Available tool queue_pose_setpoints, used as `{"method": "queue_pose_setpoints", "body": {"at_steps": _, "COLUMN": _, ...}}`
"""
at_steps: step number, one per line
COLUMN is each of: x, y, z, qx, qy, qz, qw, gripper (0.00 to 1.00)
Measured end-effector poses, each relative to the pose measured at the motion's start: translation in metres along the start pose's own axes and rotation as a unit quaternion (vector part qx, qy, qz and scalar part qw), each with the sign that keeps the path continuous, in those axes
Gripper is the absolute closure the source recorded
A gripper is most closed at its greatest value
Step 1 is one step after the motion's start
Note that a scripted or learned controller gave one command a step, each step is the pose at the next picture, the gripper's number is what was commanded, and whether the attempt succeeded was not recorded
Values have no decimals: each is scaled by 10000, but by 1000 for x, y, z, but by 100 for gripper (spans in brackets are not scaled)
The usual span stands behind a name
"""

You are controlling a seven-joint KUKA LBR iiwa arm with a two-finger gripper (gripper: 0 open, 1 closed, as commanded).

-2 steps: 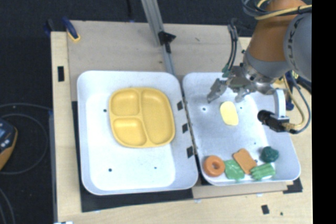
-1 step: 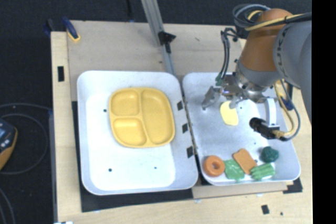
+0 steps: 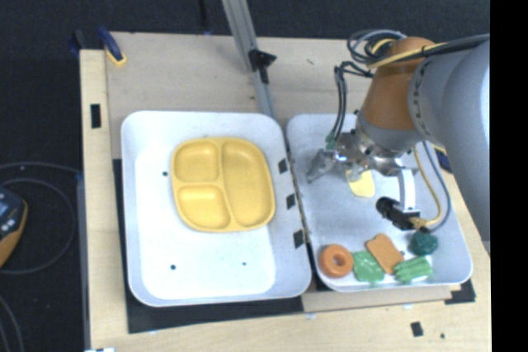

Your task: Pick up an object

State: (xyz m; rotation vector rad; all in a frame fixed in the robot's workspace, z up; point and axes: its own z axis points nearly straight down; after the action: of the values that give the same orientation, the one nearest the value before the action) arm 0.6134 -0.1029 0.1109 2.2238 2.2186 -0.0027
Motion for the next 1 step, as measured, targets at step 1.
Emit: {"method": "queue_pose_setpoints", "body": {"at_steps": 1, "x": -2, "y": 1, "z": -14, "qx": -27, "qy": -2, "qz": 24, "qw": 10000, "gripper": 100}}
